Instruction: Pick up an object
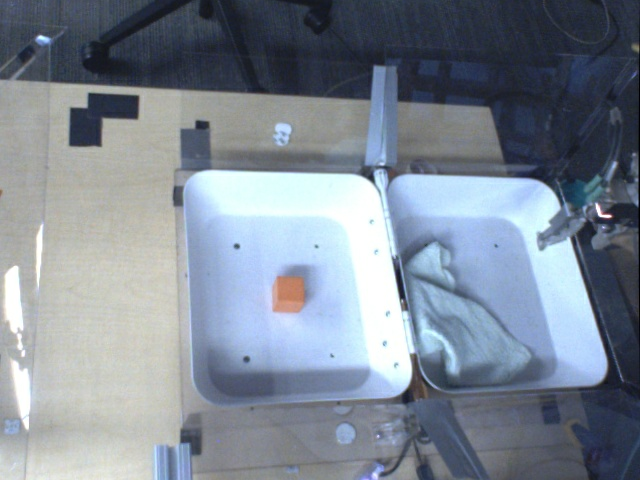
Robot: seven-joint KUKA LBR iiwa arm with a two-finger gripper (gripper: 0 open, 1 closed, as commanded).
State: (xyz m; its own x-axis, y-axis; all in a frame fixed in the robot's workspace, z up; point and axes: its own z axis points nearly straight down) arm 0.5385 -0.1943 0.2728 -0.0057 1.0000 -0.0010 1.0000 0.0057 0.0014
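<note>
A small orange cube (289,294) lies on the floor of the left bin (215,268), a little left of its middle. A crumpled pale grey cloth (455,313) is spread over the left and front part of the right bin (520,218). My gripper (585,218) hovers at the far right rim of the right bin, partly cut off by the view's edge, well away from both the cloth and the cube. Nothing can be seen held in it.
A metal divider post (384,118) rises behind the seam where the two bins meet. Wooden bench top (100,298) stretches to the left of the bins. An office chair base (215,3) and cables lie on the dark floor beyond.
</note>
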